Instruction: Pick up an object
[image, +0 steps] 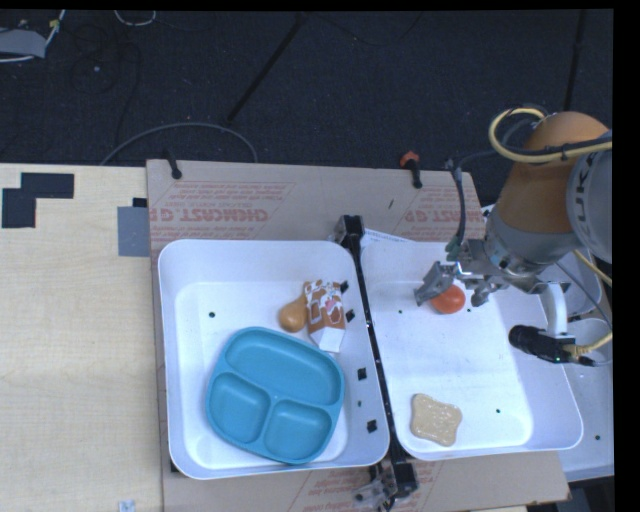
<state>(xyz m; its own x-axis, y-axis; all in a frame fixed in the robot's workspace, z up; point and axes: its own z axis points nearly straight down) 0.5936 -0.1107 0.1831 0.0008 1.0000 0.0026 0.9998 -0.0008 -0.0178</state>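
the red ball (449, 299) sits in the right bin (560, 425) — the gripper (452, 283) is right over it, jaws apart on each side. go straight down, then squeeze slowly so it can't roll away.

Arm (545, 190) reaches in from the right, orange band above the wrist, bent downward. Gripper (455, 285) low near the right bin's far edge, fingers spread.

We note dark carpeted floor (300, 80) with black cables (260, 70) behind the desk; a pale wood surface (70, 340) sits left, cardboard sheet (270, 205) underneath.
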